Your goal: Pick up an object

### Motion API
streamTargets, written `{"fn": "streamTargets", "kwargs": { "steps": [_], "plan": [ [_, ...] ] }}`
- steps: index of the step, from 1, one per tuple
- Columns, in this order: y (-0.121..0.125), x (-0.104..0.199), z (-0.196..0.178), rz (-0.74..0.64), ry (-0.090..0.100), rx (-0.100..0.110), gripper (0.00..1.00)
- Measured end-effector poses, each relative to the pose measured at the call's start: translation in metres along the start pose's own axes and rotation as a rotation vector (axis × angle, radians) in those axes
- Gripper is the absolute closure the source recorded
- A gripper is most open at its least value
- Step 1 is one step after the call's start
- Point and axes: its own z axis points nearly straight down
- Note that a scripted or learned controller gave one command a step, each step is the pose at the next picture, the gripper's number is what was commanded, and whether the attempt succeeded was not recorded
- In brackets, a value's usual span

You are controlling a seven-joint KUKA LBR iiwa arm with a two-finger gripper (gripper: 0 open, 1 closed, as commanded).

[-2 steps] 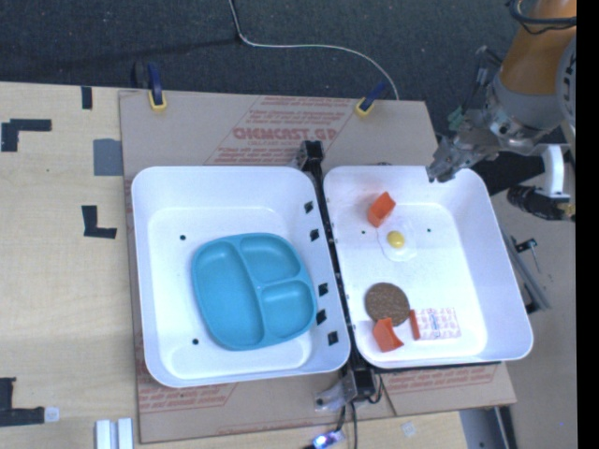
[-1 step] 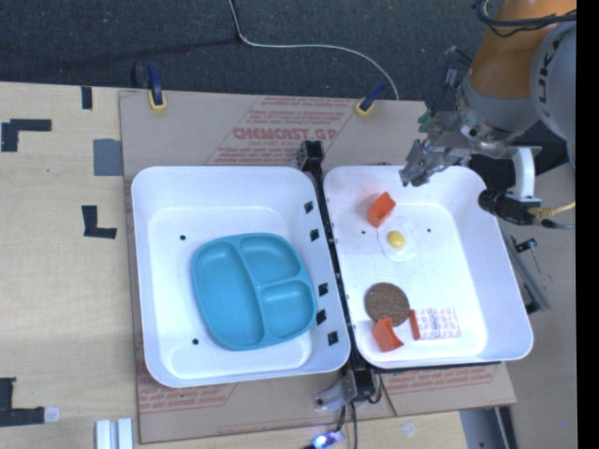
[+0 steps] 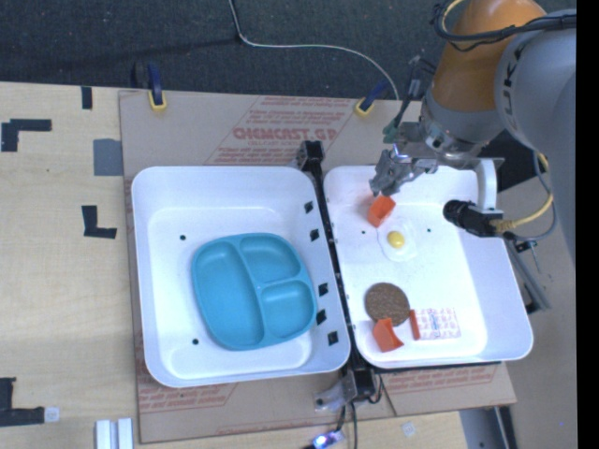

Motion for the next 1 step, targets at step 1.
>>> {"fn": "streamTargets", "kwargs": {
  "steps": [1],
  "plan": [
    [-0.0167, 0.0594, -0.0002, -0.001, 0.001, -0.001, 1.0]
  ]
}}
